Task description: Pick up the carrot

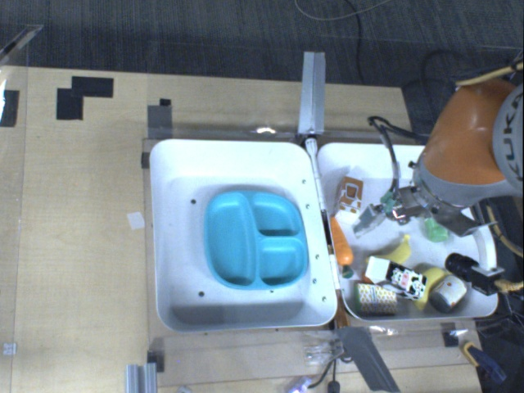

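Beside the carrot (341, 241), end effector (378, 216) (finger state unclear), no legible labels.

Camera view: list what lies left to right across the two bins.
Blue three-compartment plastic tray → orange carrot → small brown-and-white card → grey two-finger gripper → small green object.

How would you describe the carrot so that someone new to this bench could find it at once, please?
Look at the right-hand bin, the one crowded with small things, not the one holding the blue tray. Along its left wall, beside the divider between the bins, lies the carrot. It is the one long, narrow, orange thing there; its neighbours are a white block and a yellow piece.
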Available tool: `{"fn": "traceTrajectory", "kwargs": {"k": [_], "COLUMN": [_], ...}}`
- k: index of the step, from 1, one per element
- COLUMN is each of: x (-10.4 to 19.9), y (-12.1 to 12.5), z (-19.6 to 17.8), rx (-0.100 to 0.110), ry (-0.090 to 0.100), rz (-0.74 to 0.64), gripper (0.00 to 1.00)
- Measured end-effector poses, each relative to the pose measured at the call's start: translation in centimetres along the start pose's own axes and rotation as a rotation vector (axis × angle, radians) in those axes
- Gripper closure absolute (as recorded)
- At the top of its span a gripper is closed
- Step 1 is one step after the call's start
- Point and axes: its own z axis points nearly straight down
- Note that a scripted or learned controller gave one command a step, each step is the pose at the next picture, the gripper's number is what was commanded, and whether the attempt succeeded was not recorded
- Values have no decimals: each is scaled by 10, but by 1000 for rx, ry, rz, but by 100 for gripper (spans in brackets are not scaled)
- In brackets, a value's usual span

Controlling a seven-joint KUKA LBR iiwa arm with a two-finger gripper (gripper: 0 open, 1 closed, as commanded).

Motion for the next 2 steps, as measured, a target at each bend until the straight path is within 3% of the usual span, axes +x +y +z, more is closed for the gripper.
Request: {"fn": "traceTrajectory", "kwargs": {"k": [1,2], "x": [65,64], "y": [-19,-18], "z": [16,6], "rx": [4,-1], "ry": [2,1], "rz": [208,206], "gripper": [0,100]}}
